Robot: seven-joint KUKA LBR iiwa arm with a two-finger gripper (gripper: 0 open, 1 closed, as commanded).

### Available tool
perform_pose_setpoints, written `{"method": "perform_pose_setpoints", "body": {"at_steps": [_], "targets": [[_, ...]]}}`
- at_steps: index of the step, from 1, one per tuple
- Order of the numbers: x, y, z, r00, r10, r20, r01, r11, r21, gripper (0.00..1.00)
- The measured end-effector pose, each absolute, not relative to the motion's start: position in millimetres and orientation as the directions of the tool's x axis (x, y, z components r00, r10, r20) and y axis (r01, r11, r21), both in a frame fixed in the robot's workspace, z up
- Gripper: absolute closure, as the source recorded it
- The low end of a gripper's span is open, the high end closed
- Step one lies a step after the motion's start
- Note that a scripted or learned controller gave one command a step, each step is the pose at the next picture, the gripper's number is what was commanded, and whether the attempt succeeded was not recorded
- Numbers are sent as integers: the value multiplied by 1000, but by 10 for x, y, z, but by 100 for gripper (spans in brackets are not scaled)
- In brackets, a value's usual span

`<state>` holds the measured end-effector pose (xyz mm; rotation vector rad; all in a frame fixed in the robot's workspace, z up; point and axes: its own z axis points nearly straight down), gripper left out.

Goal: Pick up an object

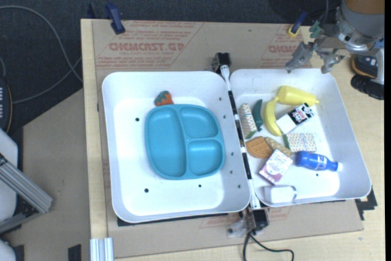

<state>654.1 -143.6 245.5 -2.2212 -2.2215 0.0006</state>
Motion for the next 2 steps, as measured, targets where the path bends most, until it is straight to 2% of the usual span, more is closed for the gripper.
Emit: {"method": "perform_pose_setpoints", "body": {"at_steps": [1,2], "targets": [[6397,-1736,1043,1,1000,1,1000,-1,-3,0],[6640,-2082,851,-8,999,33,999,10,-38,0]]}}
